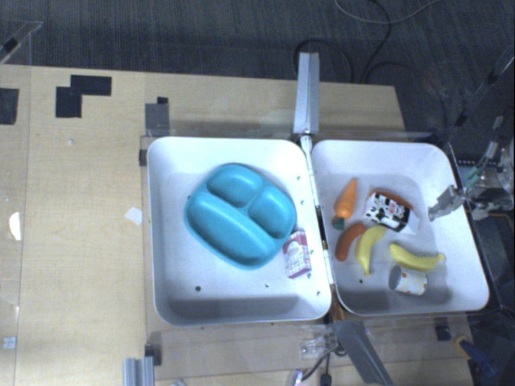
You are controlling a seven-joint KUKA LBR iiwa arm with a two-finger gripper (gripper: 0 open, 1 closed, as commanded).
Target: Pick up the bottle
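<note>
A: Where is the pincer (451,202)?

B: At the right edge of the right bin (459,288), over its rim. A grey part of it pokes in over the white wall. It touches none of the items, and I cannot tell whether it is apart or together; it is too small and blurred.

A: And the bottle (297,253)?

B: In the left bin (161,280), lying on its side near that bin's right wall, just beside the lower right edge of the blue divided plate (240,214). It is small, with a pinkish label and a white cap end. It is well apart from the pincer, with the whole right bin between them.

A: What else is in the left bin?

B: The plate, turquoise with three compartments, sits tilted in the middle.

A: The right bin?

B: An orange carrot (346,199) near the left wall, a reddish-brown sausage-shaped piece (348,240) below it, and two bananas: one (366,248) just beside that piece, the other (416,256) further right. A black and white packet (386,210) lies above them, and a small white cup-like item (408,281) lies on its side near the front wall.

A: What do the bins stand on?

B: A pale wooden surface (72,215).
</note>
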